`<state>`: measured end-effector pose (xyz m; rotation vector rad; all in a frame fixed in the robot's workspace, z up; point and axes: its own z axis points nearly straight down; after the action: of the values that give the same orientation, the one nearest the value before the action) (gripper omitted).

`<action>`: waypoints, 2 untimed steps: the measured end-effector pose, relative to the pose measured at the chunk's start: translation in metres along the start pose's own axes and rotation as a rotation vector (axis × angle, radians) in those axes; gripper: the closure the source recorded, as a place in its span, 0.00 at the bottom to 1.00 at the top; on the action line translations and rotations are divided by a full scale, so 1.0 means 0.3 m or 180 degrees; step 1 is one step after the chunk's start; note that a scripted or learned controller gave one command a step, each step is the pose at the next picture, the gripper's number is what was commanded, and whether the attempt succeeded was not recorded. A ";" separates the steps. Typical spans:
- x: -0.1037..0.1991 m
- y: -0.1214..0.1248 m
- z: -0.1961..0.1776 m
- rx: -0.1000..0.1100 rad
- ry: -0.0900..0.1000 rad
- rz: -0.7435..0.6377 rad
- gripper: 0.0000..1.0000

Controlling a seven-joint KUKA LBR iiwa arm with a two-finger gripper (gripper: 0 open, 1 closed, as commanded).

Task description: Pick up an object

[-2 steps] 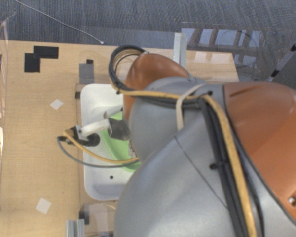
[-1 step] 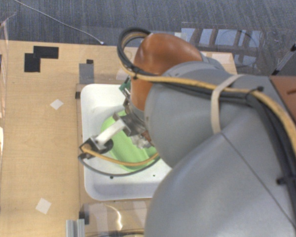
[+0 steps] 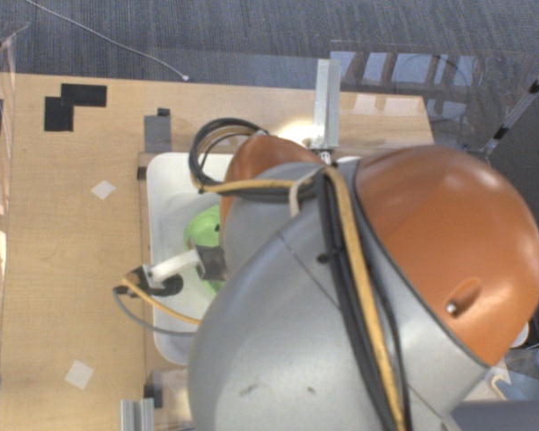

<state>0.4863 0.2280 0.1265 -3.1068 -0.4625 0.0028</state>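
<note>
A light green rounded object (image 3: 202, 229) lies in the left white bin (image 3: 166, 187), toward its middle. The arm's grey and orange wrist hangs over that bin and covers most of it. A dark part of my gripper (image 3: 212, 261) pokes out from under the wrist, just below the green object and close beside it. A white connector (image 3: 173, 267) with a black cable sticks out to the gripper's left. Whether the gripper touches the green object is hidden by the arm.
The arm's big grey body and orange band (image 3: 440, 232) fill the right and bottom of the view, hiding the right bin. A looped black cable (image 3: 217, 133) hangs over the bin's far edge. Bare wooden bench (image 3: 63, 241) lies to the left.
</note>
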 end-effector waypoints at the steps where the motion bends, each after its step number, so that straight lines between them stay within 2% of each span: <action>1: 0.146 0.025 0.105 0.0018 0.0052 0.0292 1.00; 2: 0.048 -0.014 -0.112 0.0008 0.0019 -0.0139 1.00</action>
<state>0.4989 0.2361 0.1601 -3.0927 -0.5296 -0.0058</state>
